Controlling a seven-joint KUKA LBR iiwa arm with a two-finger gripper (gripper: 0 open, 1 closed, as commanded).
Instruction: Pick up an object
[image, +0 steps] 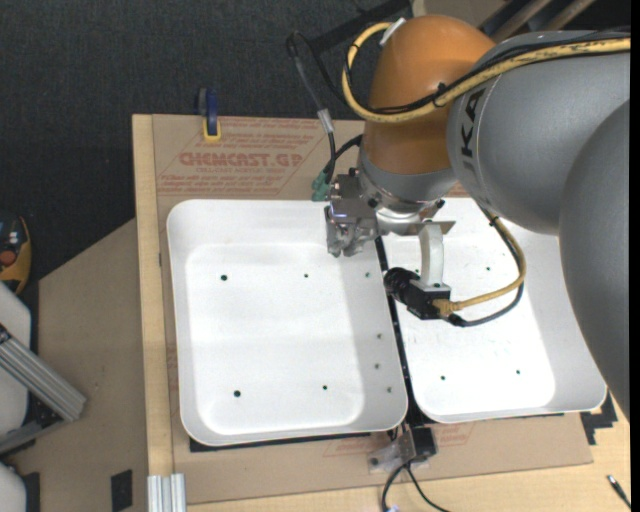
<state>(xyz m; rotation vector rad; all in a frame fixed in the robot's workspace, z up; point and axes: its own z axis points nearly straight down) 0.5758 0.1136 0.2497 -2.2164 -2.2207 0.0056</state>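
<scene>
While the arm (540, 110) reaches in from the right, the gripper (345, 240) sits over the top right corner of the left bin (200, 330). Its state cannot be determined, and no object is discernible in either the left bin or the right bin (500, 380).

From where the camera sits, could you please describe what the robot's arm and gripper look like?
The arm is smooth grey with a rounded orange band above the wrist. Yellow and black cables loop around it. The gripper is a small metallic assembly under a grey flange.

left bin (270, 330) beside right bin (500, 350) | hand (345, 235) over left bin's far-right corner
</scene>
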